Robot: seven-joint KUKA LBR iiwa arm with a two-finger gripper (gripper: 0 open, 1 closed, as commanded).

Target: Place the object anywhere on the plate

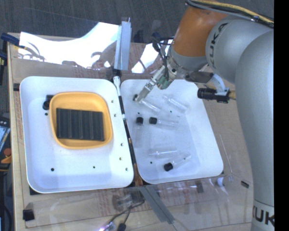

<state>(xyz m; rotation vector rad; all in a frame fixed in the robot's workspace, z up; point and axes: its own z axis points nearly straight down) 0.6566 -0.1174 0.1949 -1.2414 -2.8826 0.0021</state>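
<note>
**Left bin** [62,172]: you have the plate [79,98] here, yellow with rounded corners, lying flat toward the bin's back left. A dark ribbed insert [80,124] fills its middle. A small black piece [46,103] sits against the plate's back left corner; you cannot tell what it is. Nothing from the right bin lies on the plate.

**Right bin** [204,143]: you find the loose objects here, all clear tubes and black caps.
- One clear tube [176,103] lies near the back edge, right of the gripper.
- One black cap [139,120] lies by itself near the left edge, about midway back.
- One capped tube [160,122] lies just beside that cap, with its black end to the left and its clear body running right.
- One clear tube [164,153] lies flat toward the front, near the middle.
- One capped tube [169,166] lies close to the front edge, with its black end down and left.

All of these are well apart from the plate, with the bins' shared wall between them.

**Arm** [231,42]: it reaches in over the right bin's back edge, and its orange band [192,32] is above the back right of that bin.

**Gripper** [136,97]: it slants down toward the right bin's back left corner, with its tip close to the floor near the left wall. A small dark spot shows at the tip, too small to identify. You cannot tell whether the gripper is closed or spread, and no tube or cap is seen held in it.
</note>
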